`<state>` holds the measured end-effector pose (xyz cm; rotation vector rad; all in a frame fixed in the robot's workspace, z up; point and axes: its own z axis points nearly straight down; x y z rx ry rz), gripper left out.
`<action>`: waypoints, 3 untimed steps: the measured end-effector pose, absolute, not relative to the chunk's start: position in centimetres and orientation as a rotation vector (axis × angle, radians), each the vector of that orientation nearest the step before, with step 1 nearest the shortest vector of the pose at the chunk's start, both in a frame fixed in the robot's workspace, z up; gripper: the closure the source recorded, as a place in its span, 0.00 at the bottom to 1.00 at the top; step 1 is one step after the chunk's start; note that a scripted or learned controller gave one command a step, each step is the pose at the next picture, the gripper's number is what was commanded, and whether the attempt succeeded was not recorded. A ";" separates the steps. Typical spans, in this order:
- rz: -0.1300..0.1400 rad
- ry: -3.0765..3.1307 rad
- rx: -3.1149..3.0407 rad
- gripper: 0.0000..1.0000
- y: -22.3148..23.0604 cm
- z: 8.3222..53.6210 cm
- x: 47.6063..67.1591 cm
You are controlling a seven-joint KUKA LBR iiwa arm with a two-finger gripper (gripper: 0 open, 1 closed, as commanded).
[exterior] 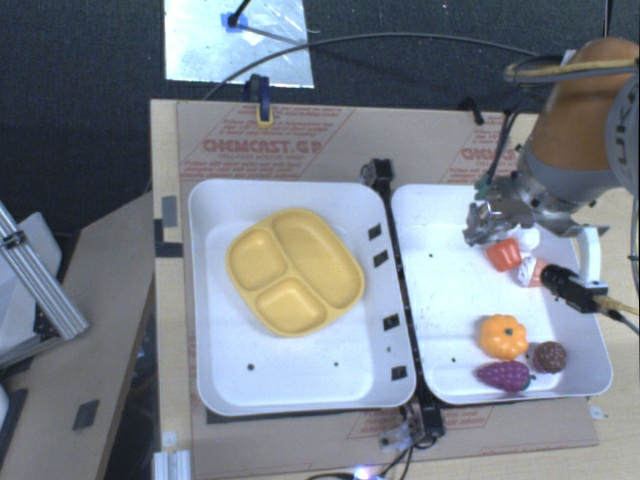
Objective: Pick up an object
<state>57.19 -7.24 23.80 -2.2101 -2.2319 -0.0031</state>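
Purple grapes (503, 375) nearest; pumpkin (502, 336) behind; fingers (487, 224) beside orange pepper (505, 254), state unclear.

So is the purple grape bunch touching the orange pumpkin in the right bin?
Apart. The camera view shows a strip of white bin floor between the purple grape bunch and the orange pumpkin above it.

Grey arm (585, 118) from the right, wrist bent, hand (487, 221) pointing down-left.

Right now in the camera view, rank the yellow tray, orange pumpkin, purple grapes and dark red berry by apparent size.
1. yellow tray, by far largest.
2. orange pumpkin and purple grapes: look alike, so I won't rank them.
3. dark red berry, smallest.
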 end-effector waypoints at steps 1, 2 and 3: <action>-0.004 -2.232 -2.209 1.00 -1.4 22.7 57.7; -0.004 -2.233 -2.209 1.00 4.6 23.0 56.9; -0.003 -2.232 -2.210 1.00 10.2 21.8 57.0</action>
